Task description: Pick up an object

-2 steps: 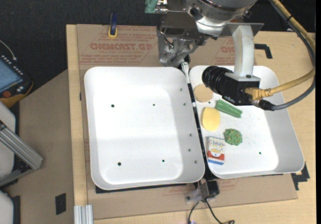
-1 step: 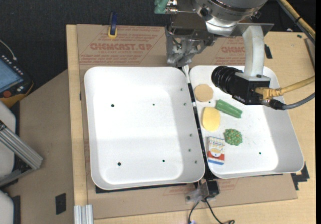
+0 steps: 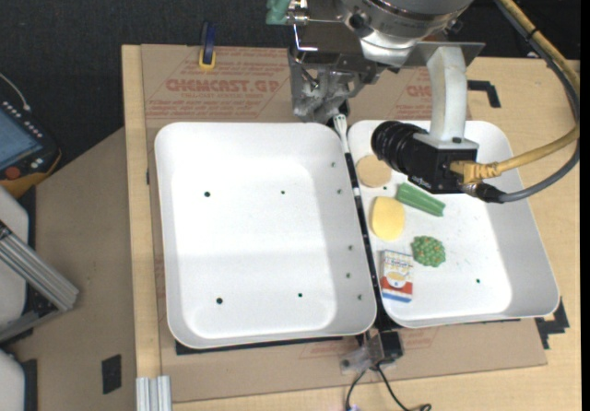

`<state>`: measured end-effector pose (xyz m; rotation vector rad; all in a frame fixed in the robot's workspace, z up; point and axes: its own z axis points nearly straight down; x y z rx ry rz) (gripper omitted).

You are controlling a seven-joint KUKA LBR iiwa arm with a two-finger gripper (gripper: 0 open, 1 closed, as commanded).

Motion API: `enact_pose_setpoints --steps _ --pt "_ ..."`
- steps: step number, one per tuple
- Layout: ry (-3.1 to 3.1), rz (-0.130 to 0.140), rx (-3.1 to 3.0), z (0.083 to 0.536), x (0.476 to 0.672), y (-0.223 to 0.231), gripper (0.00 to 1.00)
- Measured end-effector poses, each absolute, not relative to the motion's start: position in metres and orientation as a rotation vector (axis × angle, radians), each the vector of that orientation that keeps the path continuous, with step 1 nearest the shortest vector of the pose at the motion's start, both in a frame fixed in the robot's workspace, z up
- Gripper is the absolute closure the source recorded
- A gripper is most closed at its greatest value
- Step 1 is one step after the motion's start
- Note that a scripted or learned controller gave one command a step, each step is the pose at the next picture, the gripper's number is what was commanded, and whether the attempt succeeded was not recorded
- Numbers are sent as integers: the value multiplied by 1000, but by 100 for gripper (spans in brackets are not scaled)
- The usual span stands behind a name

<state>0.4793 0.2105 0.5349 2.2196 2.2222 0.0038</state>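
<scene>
Gripper [image 3: 318, 98] hung at bins' far edge, state could not be told; right bin [image 3: 516, 280] nearer camera held yellow piece [image 3: 388, 218], green strip [image 3: 421, 198], green cluster [image 3: 428, 251], small carton [image 3: 397, 274]

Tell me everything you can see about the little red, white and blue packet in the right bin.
The packet is a small flat rectangular pack, white on its upper part with faint print too small to read, then a red band and a blue patch toward its lower end. It looks like paper or thin card. It lies flat in the right bin, close to the bin's left wall, below the yellow piece and just left of the green knobbly thing. Nothing visibly rests on it.
</scene>
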Motion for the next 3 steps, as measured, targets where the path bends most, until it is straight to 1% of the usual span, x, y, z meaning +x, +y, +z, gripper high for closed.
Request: enact_pose_setpoints --steps 1,2,3 --pt "2220 0 2223 535 479 198 100" --pt "2223 3 2219 535 479 212 100" --pt "2220 0 2223 535 479 201 100"
